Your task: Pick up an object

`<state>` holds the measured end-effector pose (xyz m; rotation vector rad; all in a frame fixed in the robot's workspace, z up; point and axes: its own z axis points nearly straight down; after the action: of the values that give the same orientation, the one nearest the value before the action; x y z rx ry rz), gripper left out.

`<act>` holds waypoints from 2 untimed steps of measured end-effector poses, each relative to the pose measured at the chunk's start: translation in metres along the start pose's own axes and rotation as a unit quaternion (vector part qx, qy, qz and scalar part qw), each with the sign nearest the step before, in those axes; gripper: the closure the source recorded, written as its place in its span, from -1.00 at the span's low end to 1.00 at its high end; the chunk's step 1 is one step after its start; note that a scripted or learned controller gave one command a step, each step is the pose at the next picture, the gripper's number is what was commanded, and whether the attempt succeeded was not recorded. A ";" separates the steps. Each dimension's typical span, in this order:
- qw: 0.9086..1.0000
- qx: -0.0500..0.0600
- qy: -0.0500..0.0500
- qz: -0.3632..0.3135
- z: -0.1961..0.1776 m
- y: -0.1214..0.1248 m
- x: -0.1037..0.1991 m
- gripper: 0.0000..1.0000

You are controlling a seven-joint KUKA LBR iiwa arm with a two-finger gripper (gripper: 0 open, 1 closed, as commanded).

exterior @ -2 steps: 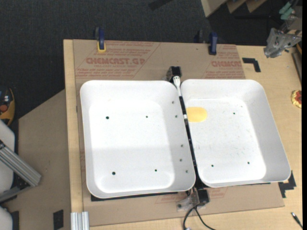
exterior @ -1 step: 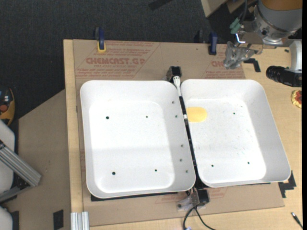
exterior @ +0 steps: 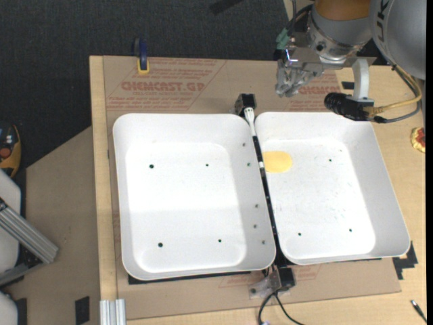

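- Nearest, the left bin (exterior: pixel 128 202) and right bin (exterior: pixel 379 202) sit side by side on the surface.
- A flat yellow object (exterior: pixel 277 162) lies in the right bin, near its inner wall.
- Farther back, the tool (exterior: pixel 291 83) hangs above the bin's far rim, grasping nothing; whether clenched, I cannot tell.

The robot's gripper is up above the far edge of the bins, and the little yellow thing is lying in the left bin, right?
Not quite. The yellow thing lies in the right bin, close to the wall it shares with the left bin, as the camera view shows. The rest is right: the gripper is above the far edge of the bins, away from the yellow thing.
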<state>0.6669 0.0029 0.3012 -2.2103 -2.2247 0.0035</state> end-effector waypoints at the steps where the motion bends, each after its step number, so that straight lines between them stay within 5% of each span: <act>1: 1.000 -0.005 -0.001 0.002 -0.022 -0.004 0.013 1.00; 2: 1.000 0.000 0.001 -0.004 0.013 -0.032 0.146 1.00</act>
<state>0.6335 0.1484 0.2886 -2.2005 -2.2309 0.0013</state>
